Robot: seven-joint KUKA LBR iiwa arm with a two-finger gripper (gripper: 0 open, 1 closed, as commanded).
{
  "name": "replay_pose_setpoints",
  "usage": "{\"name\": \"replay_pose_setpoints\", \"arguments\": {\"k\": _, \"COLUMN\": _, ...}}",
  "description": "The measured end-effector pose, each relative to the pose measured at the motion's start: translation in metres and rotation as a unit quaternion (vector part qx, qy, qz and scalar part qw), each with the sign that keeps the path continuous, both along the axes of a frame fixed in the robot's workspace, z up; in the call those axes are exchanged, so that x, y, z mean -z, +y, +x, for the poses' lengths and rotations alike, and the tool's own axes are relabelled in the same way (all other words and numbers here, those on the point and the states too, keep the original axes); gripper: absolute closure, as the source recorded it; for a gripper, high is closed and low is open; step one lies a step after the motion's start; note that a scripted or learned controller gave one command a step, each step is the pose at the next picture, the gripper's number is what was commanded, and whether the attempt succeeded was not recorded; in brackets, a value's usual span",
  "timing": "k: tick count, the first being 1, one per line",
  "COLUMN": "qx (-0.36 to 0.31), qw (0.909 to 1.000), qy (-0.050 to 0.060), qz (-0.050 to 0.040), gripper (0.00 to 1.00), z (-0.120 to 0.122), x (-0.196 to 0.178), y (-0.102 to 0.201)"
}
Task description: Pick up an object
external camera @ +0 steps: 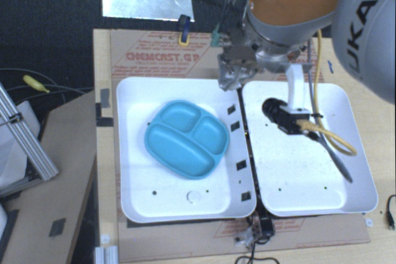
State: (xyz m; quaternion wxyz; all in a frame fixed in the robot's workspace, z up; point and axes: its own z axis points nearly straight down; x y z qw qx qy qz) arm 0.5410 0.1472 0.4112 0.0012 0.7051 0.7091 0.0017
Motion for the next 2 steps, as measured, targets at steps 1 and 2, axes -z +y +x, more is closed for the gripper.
{"name": "replay_pose_setpoints", "arguments": {"k": 1, "qx": -0.004, "qw": 1.0, "qy": 0.002, "qz": 0.0015, "gripper": 1.0, "z": -0.058, "x": -0.007, "y": 0.08}}
{"name": "replay_pose_setpoints", "arguments": {"k": 2, "qx": -0.001, "qw": 1.0, "qy": 0.0, "qz": 0.0012, "gripper": 1.0, "z": -0.054, "x": -0.018, "y": 0.075}}
